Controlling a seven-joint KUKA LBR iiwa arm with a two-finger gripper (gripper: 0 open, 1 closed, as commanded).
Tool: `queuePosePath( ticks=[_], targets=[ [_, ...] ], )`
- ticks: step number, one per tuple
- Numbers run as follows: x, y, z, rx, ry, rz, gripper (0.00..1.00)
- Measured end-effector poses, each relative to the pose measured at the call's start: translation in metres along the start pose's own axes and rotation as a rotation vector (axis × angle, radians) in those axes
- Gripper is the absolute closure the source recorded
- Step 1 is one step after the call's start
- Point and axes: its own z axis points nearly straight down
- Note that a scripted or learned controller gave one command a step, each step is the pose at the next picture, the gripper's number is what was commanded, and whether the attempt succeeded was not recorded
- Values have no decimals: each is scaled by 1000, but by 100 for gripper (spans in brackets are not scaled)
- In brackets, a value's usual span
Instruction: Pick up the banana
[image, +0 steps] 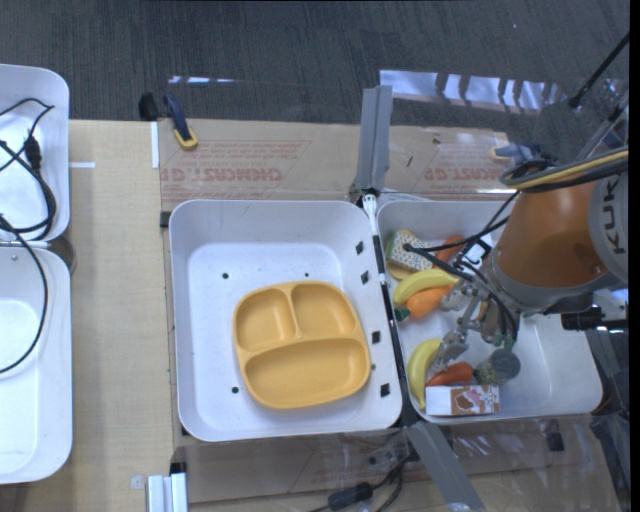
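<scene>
Lying near-upright in right bin (570, 395): banana (421, 368).

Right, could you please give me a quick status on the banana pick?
Gripper low in right bin, fingers empty. Nearest banana lies just beside it, not held. Second banana and carrot crowd close.

My left bin (190, 330) carries a yellow divided plate (300, 343). In my right bin (565, 385) lie a carrot (450, 374) and a small box (463, 400) near the front.
</scene>
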Motion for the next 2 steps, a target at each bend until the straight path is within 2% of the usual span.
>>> queuePosePath(
  ticks=[1, 2],
  targets=[
    [-18, 14, 0, 0, 1, -13, 0],
    [-20, 13, -10, -2, -2, -8, 100]
  ],
)
